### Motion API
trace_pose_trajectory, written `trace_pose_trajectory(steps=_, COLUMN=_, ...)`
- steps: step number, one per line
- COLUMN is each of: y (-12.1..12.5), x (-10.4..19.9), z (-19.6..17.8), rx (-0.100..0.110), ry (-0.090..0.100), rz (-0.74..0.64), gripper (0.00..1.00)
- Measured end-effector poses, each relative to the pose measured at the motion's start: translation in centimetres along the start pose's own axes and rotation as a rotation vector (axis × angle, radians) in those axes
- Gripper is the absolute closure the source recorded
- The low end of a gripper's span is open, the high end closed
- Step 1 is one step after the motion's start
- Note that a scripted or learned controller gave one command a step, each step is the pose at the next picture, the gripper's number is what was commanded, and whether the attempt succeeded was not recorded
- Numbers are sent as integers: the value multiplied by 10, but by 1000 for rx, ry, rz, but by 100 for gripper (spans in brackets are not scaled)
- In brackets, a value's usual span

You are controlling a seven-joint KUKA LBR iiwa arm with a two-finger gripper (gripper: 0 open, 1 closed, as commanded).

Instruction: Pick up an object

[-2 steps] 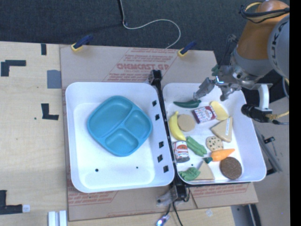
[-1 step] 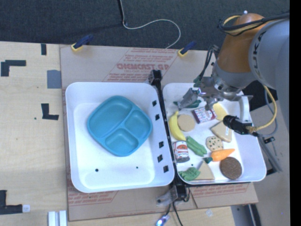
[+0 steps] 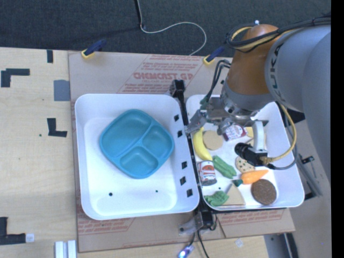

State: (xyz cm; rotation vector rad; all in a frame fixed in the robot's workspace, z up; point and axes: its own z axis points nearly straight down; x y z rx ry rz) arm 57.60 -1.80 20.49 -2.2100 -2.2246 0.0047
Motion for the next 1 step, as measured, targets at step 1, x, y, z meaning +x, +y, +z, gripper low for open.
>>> trace_pose_trajectory(steps=1, y=-3, x=4, z=24, rx=0, ry=-3, rz=5, gripper=0)
